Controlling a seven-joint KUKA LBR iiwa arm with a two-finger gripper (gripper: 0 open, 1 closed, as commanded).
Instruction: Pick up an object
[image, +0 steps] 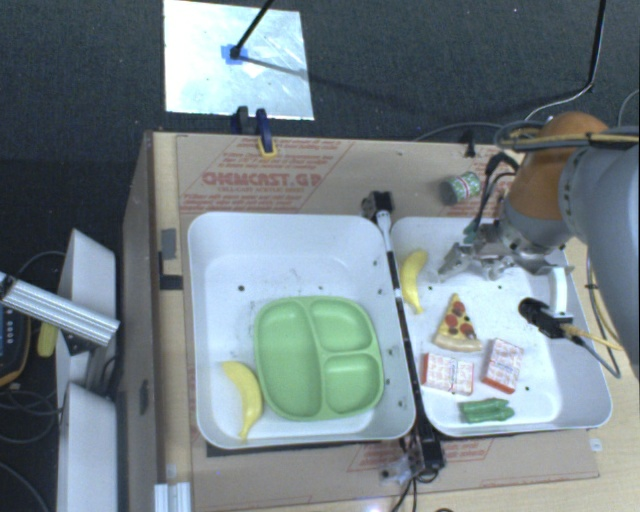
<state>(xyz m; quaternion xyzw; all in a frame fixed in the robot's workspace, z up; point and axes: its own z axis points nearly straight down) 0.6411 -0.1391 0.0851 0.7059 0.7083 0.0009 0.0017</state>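
Tool: the tool (462, 260) hangs over the far part of the right bin (590, 400), fingers spread apart, nothing between them.
Banana: a banana (411, 279) lies in the right bin along its left wall, long axis running near to far, just left of the tool and apart from it.
Pizza: the pizza slice (458, 324) sits nearer the camera than the tool, tip pointing far.
Others: two red packs (447, 373) (502, 364) and a green piece (486, 409) lie at the near side.
Left bin: a green tray (318, 357), a second banana (244, 395) at its near-left corner.
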